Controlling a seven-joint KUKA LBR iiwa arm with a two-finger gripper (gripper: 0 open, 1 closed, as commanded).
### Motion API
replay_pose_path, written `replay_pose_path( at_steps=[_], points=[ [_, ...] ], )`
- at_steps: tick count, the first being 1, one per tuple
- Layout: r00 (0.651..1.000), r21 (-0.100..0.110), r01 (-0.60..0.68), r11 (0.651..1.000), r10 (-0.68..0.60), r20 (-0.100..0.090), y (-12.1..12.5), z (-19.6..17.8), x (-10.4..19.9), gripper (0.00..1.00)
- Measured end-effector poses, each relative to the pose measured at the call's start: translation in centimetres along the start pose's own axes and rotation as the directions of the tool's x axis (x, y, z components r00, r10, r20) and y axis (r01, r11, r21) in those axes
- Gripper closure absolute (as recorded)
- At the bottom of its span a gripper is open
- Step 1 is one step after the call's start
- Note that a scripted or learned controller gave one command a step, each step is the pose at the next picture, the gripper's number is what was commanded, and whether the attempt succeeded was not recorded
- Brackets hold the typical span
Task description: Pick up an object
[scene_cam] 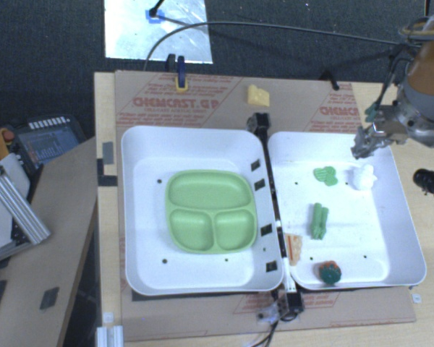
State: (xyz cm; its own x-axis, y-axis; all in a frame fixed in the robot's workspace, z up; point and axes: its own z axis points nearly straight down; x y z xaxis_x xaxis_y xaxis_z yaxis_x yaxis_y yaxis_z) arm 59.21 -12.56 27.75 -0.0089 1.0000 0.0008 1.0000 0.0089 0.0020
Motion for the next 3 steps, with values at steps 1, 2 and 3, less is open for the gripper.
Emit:
replay_pose_path(
  at_steps=[1, 2, 3],
  points=[
    [1.000, 0.000, 0.000, 1.000, 0.000, 0.000, 0.4, -0.2, 5.3, 1.00],
    [1.000, 0.001, 0.001, 1.000, -0.001, -0.002, 0.6, 0.8, 11.7, 1.00],
    [1.000, 0.000, -0.001, 1.000, 0.001, 0.000, 1.9, 1.8, 16.4, 1.00]
  ],
)
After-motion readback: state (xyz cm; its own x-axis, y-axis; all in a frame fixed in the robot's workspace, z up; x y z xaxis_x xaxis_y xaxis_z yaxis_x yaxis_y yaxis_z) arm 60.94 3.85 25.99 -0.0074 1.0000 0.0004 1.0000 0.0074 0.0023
